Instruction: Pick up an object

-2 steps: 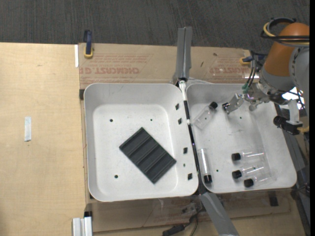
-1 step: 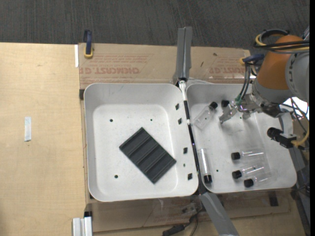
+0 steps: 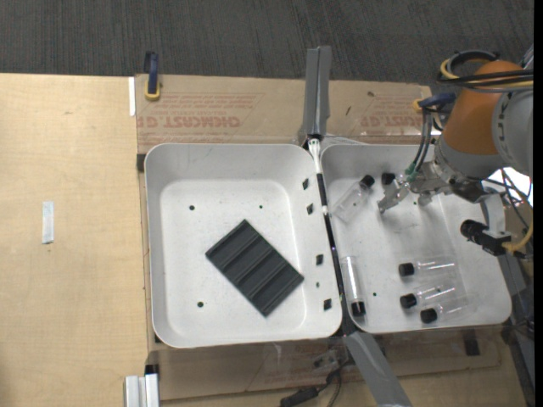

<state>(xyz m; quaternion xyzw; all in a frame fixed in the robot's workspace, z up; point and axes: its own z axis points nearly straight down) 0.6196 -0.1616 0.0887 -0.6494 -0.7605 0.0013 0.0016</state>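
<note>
In the right bin (image 3: 475, 312), pincer (image 3: 397, 197) low near the far wall, its grip state impossible to tell, a clear vial (image 3: 349, 198) just beside it, more clear vials (image 3: 428, 295) nearer the front, dark ribbed block (image 3: 254, 267) in the left bin (image 3: 170, 312).

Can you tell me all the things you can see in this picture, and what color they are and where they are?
white bins: 2, white, side by side on the bench
ridged slab: 1, dark grey, lying flat and slantwise in the left bin
clear vials with black caps: about 6, see-through with black caps, scattered in the right bin; one lies along that bin's left wall
cardboard sheet: 1, brown with red print, under the bins' far side
clamp: 1, blue and yellow, at the cardboard's far left corner
wooden board: 1, light tan, left of the bins
arm: 1, grey and orange, over the right bin
gripper: 1, metal, in the right bin's far part
</note>
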